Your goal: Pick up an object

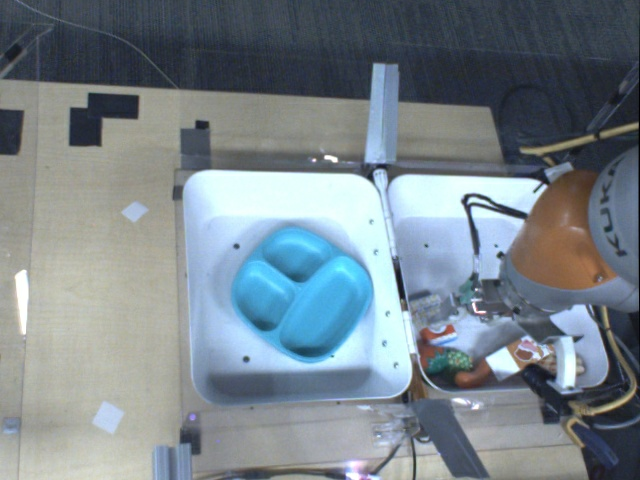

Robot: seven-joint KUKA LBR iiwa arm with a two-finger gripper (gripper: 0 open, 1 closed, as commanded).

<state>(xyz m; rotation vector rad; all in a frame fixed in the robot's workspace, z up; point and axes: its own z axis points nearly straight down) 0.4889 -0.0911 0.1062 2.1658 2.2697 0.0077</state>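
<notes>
The right bin [440, 218] holds a heap of small objects near its front left: a clear crumpled packet [428, 306], a red piece [437, 336], a green bumpy item [452, 360] and an orange-red one [473, 373]. A white and brown packet [524, 353] lies further right. My gripper [483, 303] hangs under the orange wrist band, just right of the clear packet and above the heap. The wrist hides its fingertips, and I see nothing between them.
The left bin [210, 268] carries a blue three-compartment tray [302, 293]. A metal divider post [382, 113] stands behind the seam between the bins. Black cables [480, 213] loop over the right bin's back. Bare white floor fills the right bin's far half.
</notes>
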